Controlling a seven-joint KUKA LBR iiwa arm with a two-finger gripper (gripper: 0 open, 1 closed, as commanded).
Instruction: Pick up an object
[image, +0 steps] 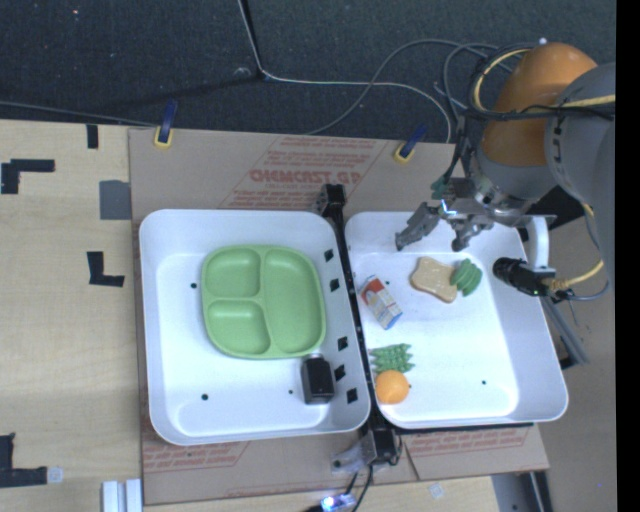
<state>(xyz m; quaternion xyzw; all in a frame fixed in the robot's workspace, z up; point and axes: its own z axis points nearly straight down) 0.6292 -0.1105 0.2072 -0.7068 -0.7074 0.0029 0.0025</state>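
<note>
Nearest, an orange (392, 388) and a green bean pod (391, 356) are found at the near-left corner of the right bin (500, 400). Beyond them a small carton (380, 301) is laid toward the bin's left wall. Farther back a bread slice (435, 279) is seen touching a green leafy toy (466, 276). The pincer (440, 232), spread wide and empty, is poised just beyond the bread, presumably lined up for a descent.

high slanted view over both bins (150, 300)
</note>
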